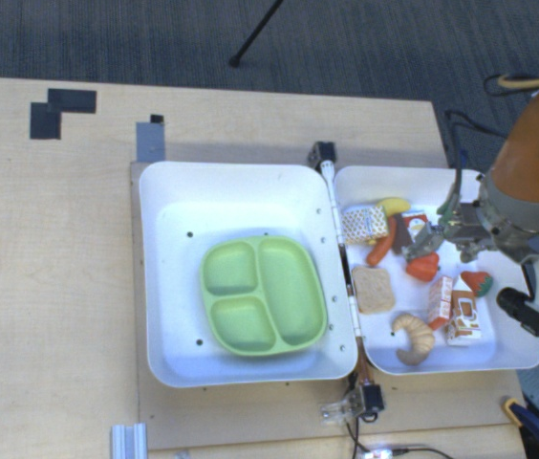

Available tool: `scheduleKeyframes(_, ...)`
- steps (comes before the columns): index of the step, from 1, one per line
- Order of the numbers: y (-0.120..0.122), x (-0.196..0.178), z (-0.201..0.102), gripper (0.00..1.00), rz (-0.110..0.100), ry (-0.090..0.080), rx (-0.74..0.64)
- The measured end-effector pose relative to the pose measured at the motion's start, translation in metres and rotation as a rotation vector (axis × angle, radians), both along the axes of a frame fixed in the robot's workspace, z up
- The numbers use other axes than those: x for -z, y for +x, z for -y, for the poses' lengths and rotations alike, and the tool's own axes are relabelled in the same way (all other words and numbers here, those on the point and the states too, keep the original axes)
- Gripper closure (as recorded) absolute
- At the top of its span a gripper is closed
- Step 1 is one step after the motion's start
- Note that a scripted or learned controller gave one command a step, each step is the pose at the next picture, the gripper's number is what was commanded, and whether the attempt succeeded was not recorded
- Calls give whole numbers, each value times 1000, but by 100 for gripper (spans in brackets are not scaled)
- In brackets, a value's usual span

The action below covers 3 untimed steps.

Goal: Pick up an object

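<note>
Jaws [439, 232] low in the right bin [508, 352] — spread or pinching, can't tell (blurred) — beside a red toy [422, 268].

Green tray [263, 295], white bins [169, 256], orange carrot [380, 250], yellow banana [394, 205].

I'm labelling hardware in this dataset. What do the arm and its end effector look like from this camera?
The arm is a bulky rounded body, orange on top with a grey section beneath. The end effector is a small dark grey metal assembly with thin parts, over the right bin.
</note>
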State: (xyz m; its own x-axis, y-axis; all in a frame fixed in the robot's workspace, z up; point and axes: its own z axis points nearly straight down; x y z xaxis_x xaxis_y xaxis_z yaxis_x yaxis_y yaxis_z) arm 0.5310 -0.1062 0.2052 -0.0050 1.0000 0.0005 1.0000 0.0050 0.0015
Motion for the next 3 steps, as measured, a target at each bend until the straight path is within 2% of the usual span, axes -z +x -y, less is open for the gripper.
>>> scheduleKeyframes(1, 3, 117, -19, 0, 9, -1, 4)
scheduleKeyframes(2, 5, 105, -20, 100, 15, 0, 2)
scheduleKeyframes(3, 5, 106, -20, 0, 13, 0, 2)
